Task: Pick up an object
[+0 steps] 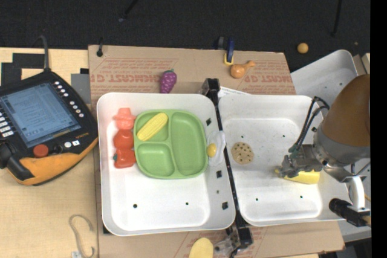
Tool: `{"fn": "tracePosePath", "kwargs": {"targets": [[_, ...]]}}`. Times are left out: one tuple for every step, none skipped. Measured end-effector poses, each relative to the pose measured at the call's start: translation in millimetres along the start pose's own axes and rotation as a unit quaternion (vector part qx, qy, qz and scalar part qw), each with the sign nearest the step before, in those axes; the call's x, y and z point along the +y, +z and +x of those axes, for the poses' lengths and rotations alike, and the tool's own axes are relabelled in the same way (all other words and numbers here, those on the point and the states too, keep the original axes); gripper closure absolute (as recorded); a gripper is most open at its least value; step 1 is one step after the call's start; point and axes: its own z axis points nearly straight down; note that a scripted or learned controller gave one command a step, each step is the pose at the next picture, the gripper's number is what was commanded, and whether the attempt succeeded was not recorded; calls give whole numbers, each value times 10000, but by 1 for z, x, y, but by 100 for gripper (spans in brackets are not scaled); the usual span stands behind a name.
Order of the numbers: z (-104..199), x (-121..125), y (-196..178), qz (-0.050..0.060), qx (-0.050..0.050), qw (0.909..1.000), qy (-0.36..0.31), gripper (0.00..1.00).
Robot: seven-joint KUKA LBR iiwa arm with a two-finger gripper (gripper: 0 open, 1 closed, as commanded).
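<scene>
Bench: dark floor fills the top of my view; a brown cardboard sheet (193,72) lies under two shallow white bins side by side.
Task object: a yellow wedge-shaped block (305,176) lies on the floor of the right white bin (266,214), toward its right side.
Gripper: I see the two-finger gripper (294,166) down in the right bin, directly over the block's left end and touching or nearly touching it; I cannot tell from here how far apart the fingers are, nor whether the block sits between them.
Arm: the grey arm with its orange band (351,115) comes in from the right edge.
Right bin, other: a round tan cookie with dark chips (242,153) lies left of the gripper, well apart from it.
Left bin: the left white bin (157,214) holds a green sectioned plastic plate (175,154) with a yellow toy corn cob (151,125) in its upper-left compartment; a red and pink toy figure (123,139) lies just left of the plate.
Outside the bins: a purple toy grape bunch (167,81) and an orange toy pear (240,69) rest on the cardboard; a grey and orange teach pendant (42,124) sits at the left.
</scene>
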Motion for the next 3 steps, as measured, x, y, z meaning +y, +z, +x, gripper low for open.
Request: {"fn": "tracePosePath", "kwargs": {"targets": [[0,-3,-62,-11,-4,10000,0,100],[-1,-2,-78,6,1,10000,-1,100],[50,21,-67,18,8,10000,-18,100]]}}
